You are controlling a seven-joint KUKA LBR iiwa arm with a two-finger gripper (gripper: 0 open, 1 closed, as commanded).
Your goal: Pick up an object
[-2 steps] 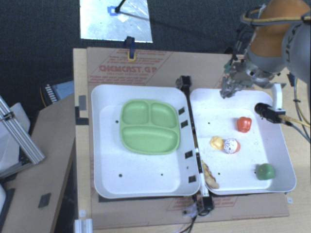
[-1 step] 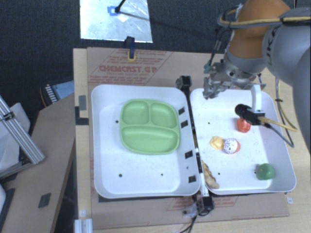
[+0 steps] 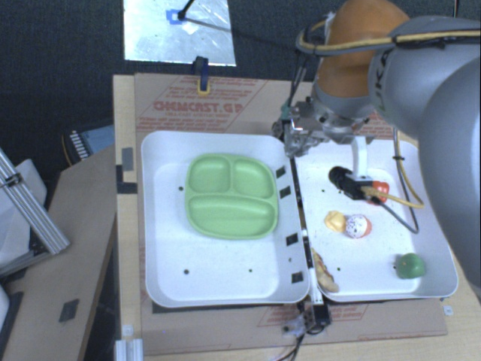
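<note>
camera view: you are looking down at a slant on two shallow white bins set side by side on a sheet of brown cardboard [image 3: 199,105] with red lettering.

the left bin [image 3: 161,277] sits in the middle of the frame. it holds a pale green divided plate [image 3: 229,195], lying flat near the bin's centre, with two small sections toward the top and one long section toward the bottom.

the right bin [image 3: 376,280] sits at the right of the frame, where the loose objects for picking lie:
- a small yellow piece [image 3: 334,220] lies near the bin's centre
- a white and red ball [image 3: 358,226] lies just right of it, touching or nearly so
- a green ball [image 3: 409,265] rests well apart from them, toward the lower right corner
- a tan piece [image 3: 326,275] lies against the bin's lower left wall

the grey arm [image 3: 428,96] fills the upper right of the frame, and its orange band [image 3: 361,28] is at the top. the gripper [image 3: 294,140] hangs over the top end of the divide between the two bins, well apart from every loose object. you cannot tell whether it is released or clenched, and nothing is seen held in it.

a shiny foil sheet [image 3: 150,21] lies at the upper left, beyond the cardboard. a metal rail [image 3: 30,209] slants along the left edge.
</note>
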